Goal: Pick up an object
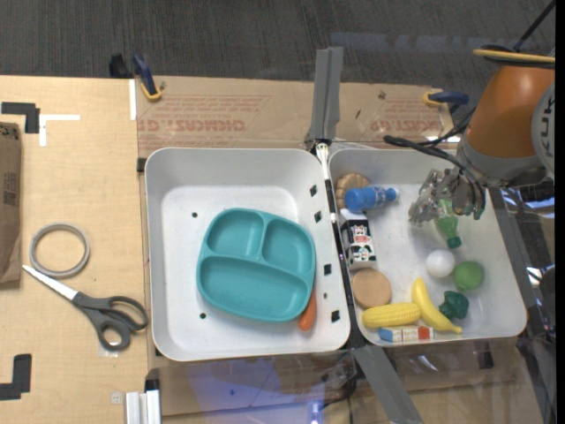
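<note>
- Green plastic is what sits nearest the gripper [439, 203]: a small green bottle-like item [450, 231] lies in the right bin [508, 263], just below the metal fingers and touching or almost touching them.
- Whether the gripper is spread or pressed together cannot be told from this slanted view; nothing is clearly seen between its tips.
- The green item looks light, stiff and smooth, so I judge it may slip; taking it across its narrow body seems the safest hold.
- Other candidates in that bin: a white ball [439, 262] and a green round fruit [468, 275] would likely roll away, while the toy banana [430, 304] and corn cob [391, 314] offer long, graspable sides.
- A blue bottle [368, 198] and a small carton with a cow print [358, 241] lie along the left wall of the bin.
- The left bin [168, 237] holds a teal divided plate [256, 264] with an orange carrot-like piece [307, 314] beside it.
- Writing: red mirrored lettering on the cardboard [212, 117] behind the bins is too faint to read, and the carton's label is too small to make out.
</note>
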`<action>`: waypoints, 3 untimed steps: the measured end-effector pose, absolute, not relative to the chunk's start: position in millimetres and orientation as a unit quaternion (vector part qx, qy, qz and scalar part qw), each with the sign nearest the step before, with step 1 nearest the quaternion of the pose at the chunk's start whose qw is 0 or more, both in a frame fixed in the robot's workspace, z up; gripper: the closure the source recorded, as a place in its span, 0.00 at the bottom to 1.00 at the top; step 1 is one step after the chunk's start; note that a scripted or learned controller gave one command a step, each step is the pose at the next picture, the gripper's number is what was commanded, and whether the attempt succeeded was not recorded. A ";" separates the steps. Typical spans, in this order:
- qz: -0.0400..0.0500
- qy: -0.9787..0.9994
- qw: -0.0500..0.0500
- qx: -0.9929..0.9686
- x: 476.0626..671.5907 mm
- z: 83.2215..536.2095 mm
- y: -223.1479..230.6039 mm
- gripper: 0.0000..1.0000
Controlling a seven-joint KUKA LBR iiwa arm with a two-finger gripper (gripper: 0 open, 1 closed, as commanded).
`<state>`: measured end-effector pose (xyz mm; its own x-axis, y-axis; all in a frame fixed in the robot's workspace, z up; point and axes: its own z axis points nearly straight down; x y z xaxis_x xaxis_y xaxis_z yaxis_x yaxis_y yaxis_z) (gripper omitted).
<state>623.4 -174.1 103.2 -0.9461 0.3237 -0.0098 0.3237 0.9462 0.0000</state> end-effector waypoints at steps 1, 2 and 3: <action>0.000 0.987 0.004 0.159 618.9 241.7 -140.1 1.00; 0.000 0.963 0.001 0.270 543.5 230.7 -148.1 1.00; 0.000 0.950 0.002 0.313 593.6 254.2 -113.6 1.00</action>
<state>593.6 -113.6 254.2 -0.8041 0.5945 -0.0035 0.5945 0.8041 0.0006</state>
